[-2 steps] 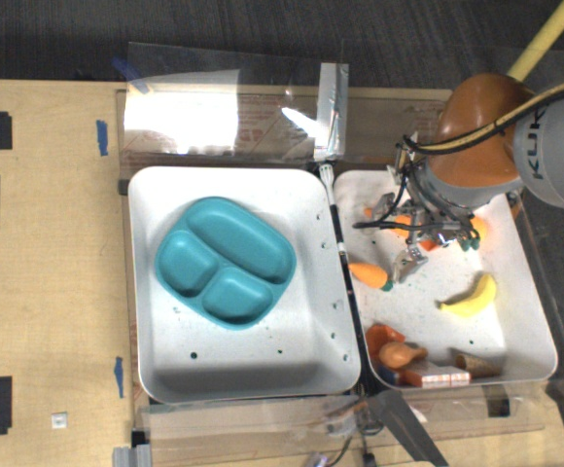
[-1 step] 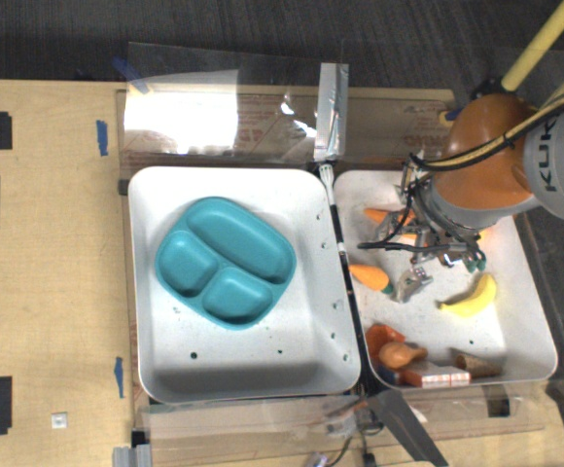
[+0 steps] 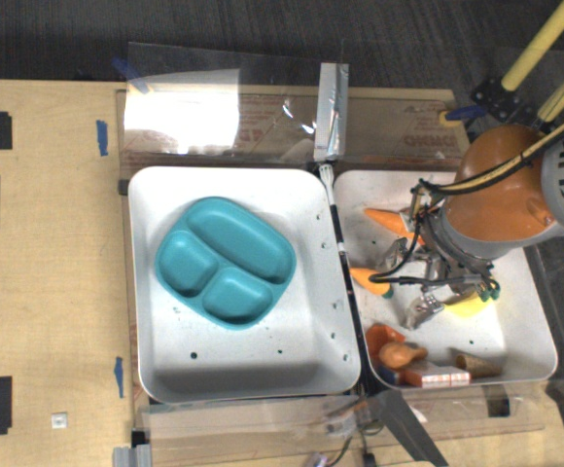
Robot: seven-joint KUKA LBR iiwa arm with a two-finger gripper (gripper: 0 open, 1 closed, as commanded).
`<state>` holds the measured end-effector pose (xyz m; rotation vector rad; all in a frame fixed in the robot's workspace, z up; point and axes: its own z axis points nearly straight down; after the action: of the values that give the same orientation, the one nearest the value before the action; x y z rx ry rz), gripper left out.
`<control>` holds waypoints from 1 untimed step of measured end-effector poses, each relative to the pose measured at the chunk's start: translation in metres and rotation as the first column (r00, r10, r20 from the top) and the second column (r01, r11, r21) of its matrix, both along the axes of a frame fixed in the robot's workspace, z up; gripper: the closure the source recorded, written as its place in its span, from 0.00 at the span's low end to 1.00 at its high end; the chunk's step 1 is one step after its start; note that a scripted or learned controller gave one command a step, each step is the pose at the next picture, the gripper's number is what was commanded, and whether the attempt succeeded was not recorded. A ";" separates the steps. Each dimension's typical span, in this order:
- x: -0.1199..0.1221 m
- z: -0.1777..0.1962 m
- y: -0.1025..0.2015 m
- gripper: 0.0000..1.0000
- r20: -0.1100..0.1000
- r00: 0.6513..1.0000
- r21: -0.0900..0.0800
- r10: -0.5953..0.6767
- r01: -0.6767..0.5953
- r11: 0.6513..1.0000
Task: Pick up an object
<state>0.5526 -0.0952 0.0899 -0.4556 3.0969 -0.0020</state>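
Showing partial "KU" lettering on arm (image 3: 554, 178). Hovering jaws (image 3: 428, 305) low in right bin (image 3: 530, 339), among orange pieces (image 3: 389, 220); jaw state indeterminate, obscured by cables. Holding teal tray (image 3: 226, 261) in left bin (image 3: 301, 358).

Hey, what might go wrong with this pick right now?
The gripper is low in the right bin among crowded items: an orange piece and a yellow piece lie right beside it, so it may nudge them or grab nothing. Its cables hang close to the items and might snag.

Bright overhead light, strong glare on clear panel (image 3: 180, 115) behind bins, pic slightly soft, shadows faint.
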 end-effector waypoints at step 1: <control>0.060 0.011 -0.015 0.00 -0.001 0.932 -0.003 0.361 -0.361 0.932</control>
<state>0.6126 -0.1106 0.1014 -1.0171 2.9609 -0.0028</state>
